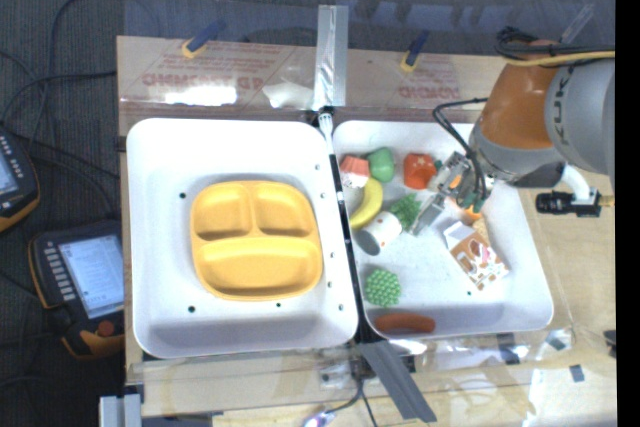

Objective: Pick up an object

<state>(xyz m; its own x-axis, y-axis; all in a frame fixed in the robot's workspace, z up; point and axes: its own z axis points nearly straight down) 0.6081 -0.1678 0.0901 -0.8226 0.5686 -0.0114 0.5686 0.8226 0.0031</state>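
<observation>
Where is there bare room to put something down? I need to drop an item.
Left bin: white floor all round the yellow tray. Right bin: a patch between green ball and carton. Crowded around the banana and gripper.

The arm [585,110] consists of rounded, smooth-surfaced housings. The outermost visible link is light grey with a matte finish and a curved, cylindrical profile. Adjacent to it sits a broad orange band [515,115], domed in shape and glossy enough to show soft highlights. Below the orange band, a darker grey collar forms the wrist section. A thin black cable [455,120] runs in a loop along the edge of the orange band toward the wrist. The gripper [452,187] is a compact assembly of metallic grey and black parts with small orange and green details; finer features are too small to resolve.
</observation>
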